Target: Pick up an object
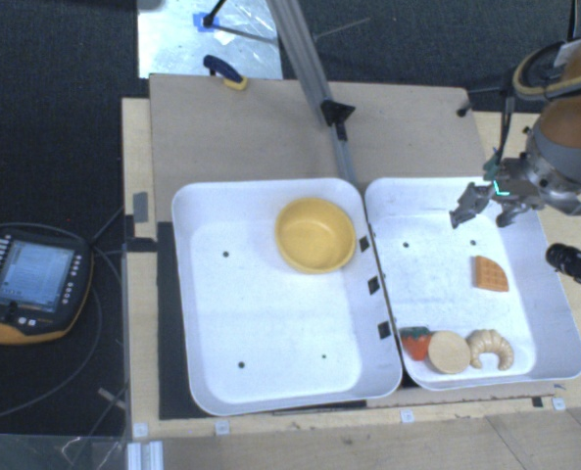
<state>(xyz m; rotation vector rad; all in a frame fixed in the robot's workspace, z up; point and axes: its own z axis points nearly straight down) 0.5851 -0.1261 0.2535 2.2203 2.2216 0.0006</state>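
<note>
Hand (488, 207) open and holding nothing over the right bin (422, 262) on the tan tabletop (408, 130), waffle piece (489, 274) just below it, dark carpet (55, 86) all around.

A single fixed camera looks down at a slant from well above the bench, taking in both shallow white plastic bins (270, 380). The grey two-finger gripper (489, 211) sits near the frame's upper right, bins spreading leftward and below it.

Counted: two white bins (270, 380), one yellow bowl (315, 234), waffle (489, 274), tomato (415, 342), round biscuit (449, 352), croissant (493, 349).
</note>
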